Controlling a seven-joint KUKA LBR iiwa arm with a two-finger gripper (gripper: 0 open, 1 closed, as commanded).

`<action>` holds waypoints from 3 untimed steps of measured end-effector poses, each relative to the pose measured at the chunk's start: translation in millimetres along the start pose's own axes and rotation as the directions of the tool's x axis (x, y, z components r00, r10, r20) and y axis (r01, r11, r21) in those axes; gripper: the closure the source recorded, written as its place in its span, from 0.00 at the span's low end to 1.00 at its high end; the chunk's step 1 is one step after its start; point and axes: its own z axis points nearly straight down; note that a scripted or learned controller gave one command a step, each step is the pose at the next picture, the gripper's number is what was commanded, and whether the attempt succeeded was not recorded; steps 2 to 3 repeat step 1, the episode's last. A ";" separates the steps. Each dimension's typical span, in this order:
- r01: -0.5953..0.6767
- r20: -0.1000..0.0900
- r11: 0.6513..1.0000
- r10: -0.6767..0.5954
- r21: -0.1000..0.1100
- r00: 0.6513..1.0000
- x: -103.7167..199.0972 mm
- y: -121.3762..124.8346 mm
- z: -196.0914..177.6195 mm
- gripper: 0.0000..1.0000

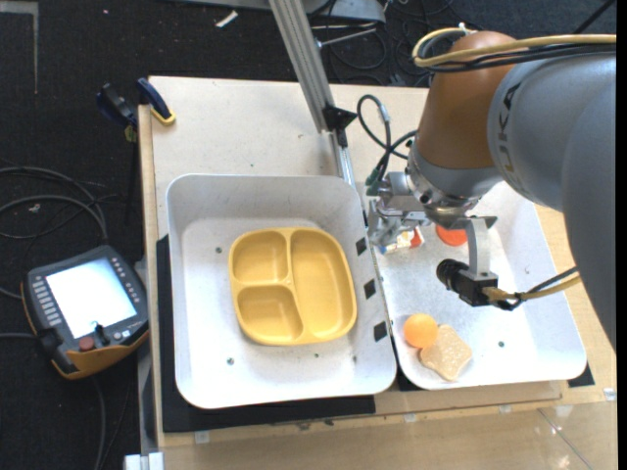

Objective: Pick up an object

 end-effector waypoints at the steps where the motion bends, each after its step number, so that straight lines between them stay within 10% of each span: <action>1: 0.000 -0.002 1.000 0.000 -0.002 1.000 47.1 23.4 -10.1 1.00; 3: 0.000 -0.002 1.000 0.000 -0.002 1.000 47.1 23.4 -10.1 1.00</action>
